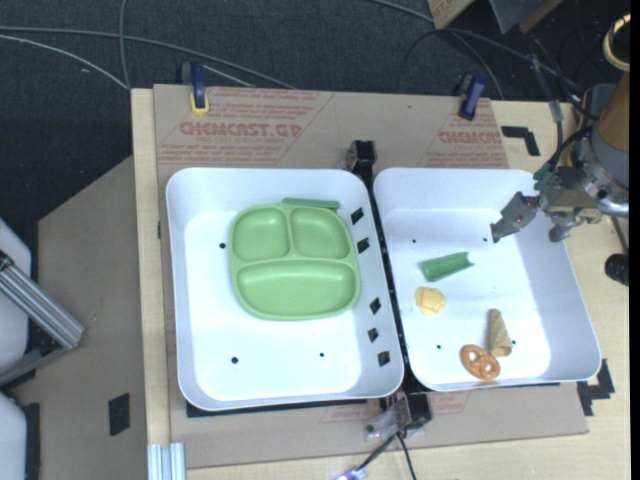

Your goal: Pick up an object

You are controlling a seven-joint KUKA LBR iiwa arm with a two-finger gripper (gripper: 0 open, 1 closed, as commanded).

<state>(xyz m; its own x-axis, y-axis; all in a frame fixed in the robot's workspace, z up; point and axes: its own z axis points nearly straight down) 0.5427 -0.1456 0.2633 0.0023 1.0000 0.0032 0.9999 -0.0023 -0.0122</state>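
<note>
1. Nearest the camera, an orange pretzel-shaped ring (481, 361) is seen at the front of the right bin (560, 298), just beside a tan cone-shaped piece (497, 332).
2. Pincer (530, 223) is recorded above the right bin's far right part, fingers spread, nothing between them.
3. Green wedge-shaped piece (446, 265) is noted near the pincer, toward the bin's middle; apart from it.
4. Small yellow lump (430, 301) is seen just in front of the green piece.
5. Left bin (195, 298) is noted to hold a green divided plate (294, 261), lying flat.
6. Both bins are borne by the counter (300, 113).
</note>
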